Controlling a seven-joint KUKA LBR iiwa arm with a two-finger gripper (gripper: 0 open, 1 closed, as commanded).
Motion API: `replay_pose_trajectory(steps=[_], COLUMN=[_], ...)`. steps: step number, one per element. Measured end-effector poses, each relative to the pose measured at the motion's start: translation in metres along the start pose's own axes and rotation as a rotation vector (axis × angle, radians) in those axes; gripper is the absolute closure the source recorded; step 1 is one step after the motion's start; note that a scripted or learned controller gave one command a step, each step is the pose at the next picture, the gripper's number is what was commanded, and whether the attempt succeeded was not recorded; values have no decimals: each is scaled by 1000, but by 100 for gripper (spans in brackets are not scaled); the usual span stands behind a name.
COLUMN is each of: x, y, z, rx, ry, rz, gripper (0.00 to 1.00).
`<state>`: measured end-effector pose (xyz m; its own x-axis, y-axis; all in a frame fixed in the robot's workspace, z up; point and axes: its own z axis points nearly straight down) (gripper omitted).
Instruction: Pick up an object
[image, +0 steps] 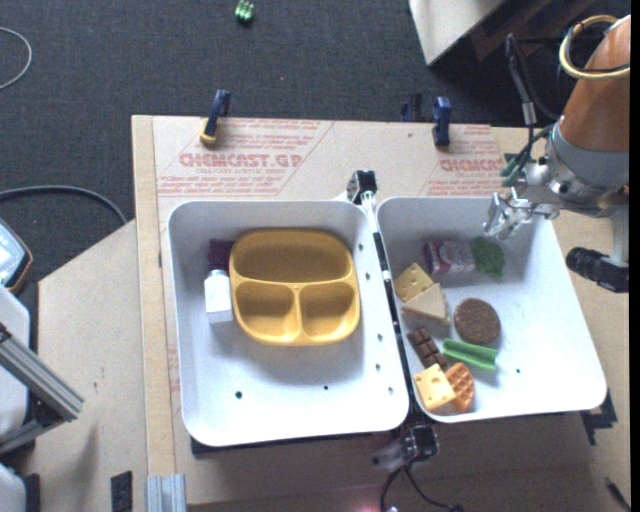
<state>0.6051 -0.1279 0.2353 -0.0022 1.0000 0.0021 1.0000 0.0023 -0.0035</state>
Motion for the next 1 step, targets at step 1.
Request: replay_pose_trajectory(steps=[1], x=[33], y=[-37], z=[10], rx=[2], ry=[1], rz=[0], gripper=[100])
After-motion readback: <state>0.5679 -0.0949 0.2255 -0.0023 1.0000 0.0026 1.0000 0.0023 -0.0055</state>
